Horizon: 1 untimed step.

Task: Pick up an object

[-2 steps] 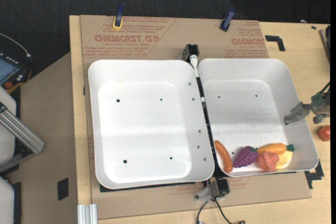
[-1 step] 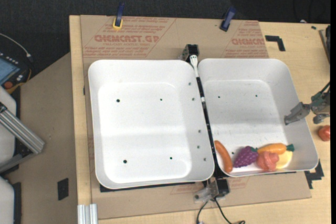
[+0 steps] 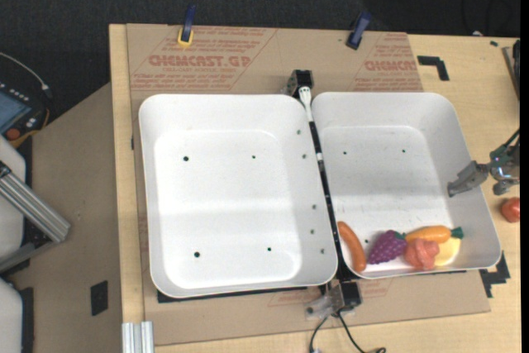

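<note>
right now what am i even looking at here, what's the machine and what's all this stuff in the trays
This is one camera fixed above a bench, looking down at a slant. Two shallow white bins sit side by side: the left bin and the right bin. At the right edge, the metal piece is the robot arm's claw, hanging over the right bin's rim. Toy food lies along that bin's near edge: a sausage, purple grapes, a carrot and a reddish piece. The claw holds nothing I can see.
</note>
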### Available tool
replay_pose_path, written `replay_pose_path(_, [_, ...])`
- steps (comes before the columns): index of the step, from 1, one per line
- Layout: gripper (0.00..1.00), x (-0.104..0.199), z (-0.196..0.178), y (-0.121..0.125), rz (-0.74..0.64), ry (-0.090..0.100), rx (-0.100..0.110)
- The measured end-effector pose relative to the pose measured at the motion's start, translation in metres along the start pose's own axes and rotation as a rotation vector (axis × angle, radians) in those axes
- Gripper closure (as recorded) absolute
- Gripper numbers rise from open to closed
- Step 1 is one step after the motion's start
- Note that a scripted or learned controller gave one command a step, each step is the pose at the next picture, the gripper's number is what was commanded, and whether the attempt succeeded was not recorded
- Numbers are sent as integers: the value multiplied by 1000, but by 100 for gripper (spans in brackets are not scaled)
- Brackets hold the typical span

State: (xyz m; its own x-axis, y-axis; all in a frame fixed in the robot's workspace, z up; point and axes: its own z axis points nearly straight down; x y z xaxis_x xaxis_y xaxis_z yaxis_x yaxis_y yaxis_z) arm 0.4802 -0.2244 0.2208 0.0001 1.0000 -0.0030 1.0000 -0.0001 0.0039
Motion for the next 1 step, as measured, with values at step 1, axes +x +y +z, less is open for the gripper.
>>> replay_pose_path(1, [0, 0, 0, 0, 0, 0, 0])
